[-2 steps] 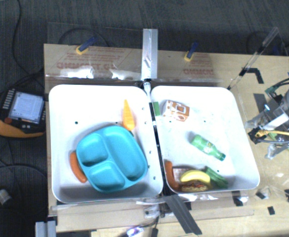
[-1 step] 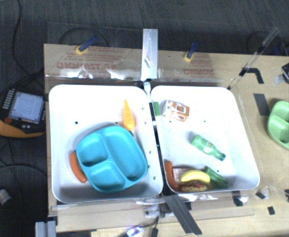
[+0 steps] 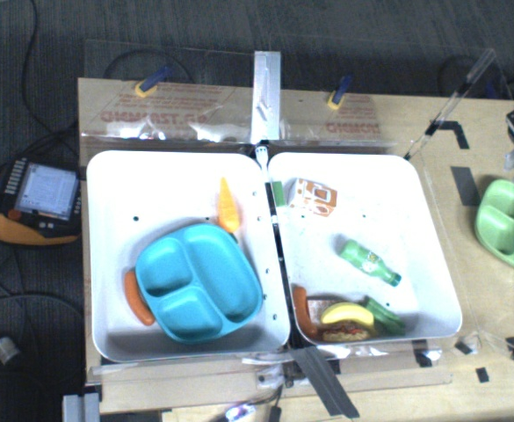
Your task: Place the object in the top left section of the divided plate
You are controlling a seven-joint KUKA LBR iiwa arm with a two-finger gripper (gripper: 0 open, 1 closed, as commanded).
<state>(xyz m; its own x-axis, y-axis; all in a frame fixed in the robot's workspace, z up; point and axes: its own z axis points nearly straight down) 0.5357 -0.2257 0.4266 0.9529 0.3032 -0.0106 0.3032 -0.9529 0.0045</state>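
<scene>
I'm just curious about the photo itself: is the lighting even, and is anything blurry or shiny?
Camera view: even, soft light, with faint shadows beside the blue divided plate. The white bins look bright, nearly washed out. Glare streaks the clear plastic sheet behind them. Small items such as the green bottle are slightly soft.
</scene>
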